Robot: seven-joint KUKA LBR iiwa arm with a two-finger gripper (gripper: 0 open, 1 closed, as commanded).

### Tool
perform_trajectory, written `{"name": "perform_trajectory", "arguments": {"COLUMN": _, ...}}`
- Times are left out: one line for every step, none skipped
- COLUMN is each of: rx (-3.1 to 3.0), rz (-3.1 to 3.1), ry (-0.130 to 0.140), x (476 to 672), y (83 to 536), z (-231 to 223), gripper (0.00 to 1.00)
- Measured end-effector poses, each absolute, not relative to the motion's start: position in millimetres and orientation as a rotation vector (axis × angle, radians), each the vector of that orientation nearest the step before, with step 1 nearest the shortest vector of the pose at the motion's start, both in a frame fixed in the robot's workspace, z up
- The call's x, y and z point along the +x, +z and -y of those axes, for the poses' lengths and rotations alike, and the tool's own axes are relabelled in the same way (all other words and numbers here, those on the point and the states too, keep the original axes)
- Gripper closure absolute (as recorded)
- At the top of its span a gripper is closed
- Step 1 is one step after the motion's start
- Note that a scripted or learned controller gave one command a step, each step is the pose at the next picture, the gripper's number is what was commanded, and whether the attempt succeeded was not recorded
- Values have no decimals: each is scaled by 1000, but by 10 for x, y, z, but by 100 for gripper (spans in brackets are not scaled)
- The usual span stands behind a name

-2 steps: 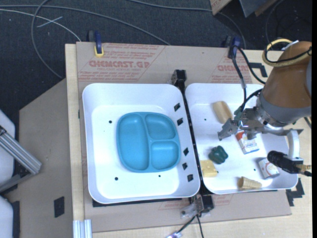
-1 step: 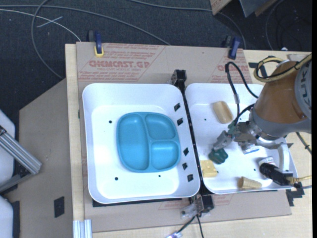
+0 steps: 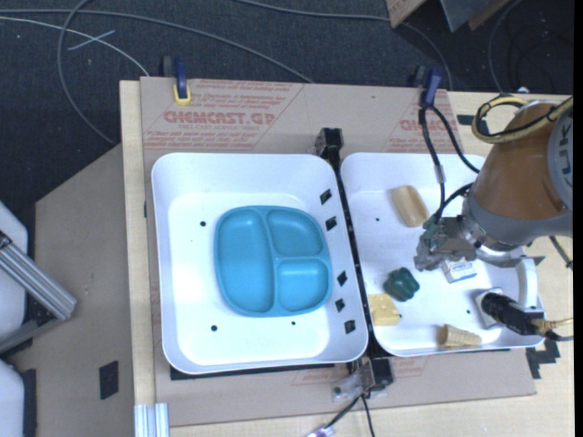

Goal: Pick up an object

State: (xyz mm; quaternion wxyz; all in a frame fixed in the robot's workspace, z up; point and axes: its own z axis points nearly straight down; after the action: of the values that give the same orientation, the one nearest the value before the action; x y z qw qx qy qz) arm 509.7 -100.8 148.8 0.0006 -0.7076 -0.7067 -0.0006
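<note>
The right bin [image 3: 383, 185] holds a tan oblong piece [image 3: 409, 205] at its back, a dark green lump [image 3: 401, 284] in the middle, a pale yellow chunk [image 3: 384, 311] at the front left, and a tan wedge [image 3: 458, 337] at the front. My gripper [image 3: 435, 249] hangs low over the right bin, just right of and behind the green lump, between it and the tan oblong piece. Nothing shows between its fingers.
The left bin [image 3: 178, 244] holds a blue divided plate [image 3: 271, 260]. A black divider with clips [image 3: 339, 244] runs between the bins. Blue clamps [image 3: 182, 87] [image 3: 430, 85] hold the board at the back. Cables lie on the dark floor behind.
</note>
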Motion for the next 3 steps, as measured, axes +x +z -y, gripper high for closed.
{"name": "perform_trajectory", "arguments": {"rx": -2226, "rz": 2225, "ry": -6, "x": 5143, "y": 2032, "z": 1112, "gripper": 100}}
{"name": "perform_trajectory", "arguments": {"rx": -2222, "rz": 2225, "ry": -4, "x": 5154, "y": 2227, "z": 1112, "gripper": 100}}
{"name": "perform_trajectory", "arguments": {"rx": -2216, "rz": 2230, "ry": -5, "x": 5549, "y": 2244, "z": 631, "gripper": 100}}
